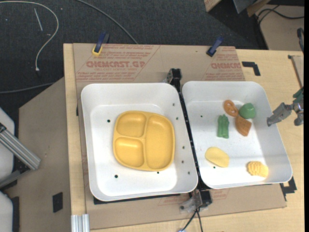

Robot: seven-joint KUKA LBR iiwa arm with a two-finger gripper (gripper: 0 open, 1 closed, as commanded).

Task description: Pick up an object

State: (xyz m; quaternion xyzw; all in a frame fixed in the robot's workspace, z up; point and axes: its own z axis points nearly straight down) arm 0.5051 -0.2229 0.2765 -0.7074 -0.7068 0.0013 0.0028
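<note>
Gripper (278, 115) hangs at the right bin's (270, 144) right rim; can't tell if it's spread or pinched. Closest from where I'm driving: green toy (247, 110), just left.

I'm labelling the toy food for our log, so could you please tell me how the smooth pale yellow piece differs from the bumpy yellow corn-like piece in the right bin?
The smooth pale yellow piece is plain-surfaced and lighter; the bumpy yellow corn-like piece is ridged and deeper yellow. The smooth piece looks larger and lies nearer the bin's middle; the corn-like piece sits by the near right corner. Both lie loose in the right white bin, untouched.
</note>
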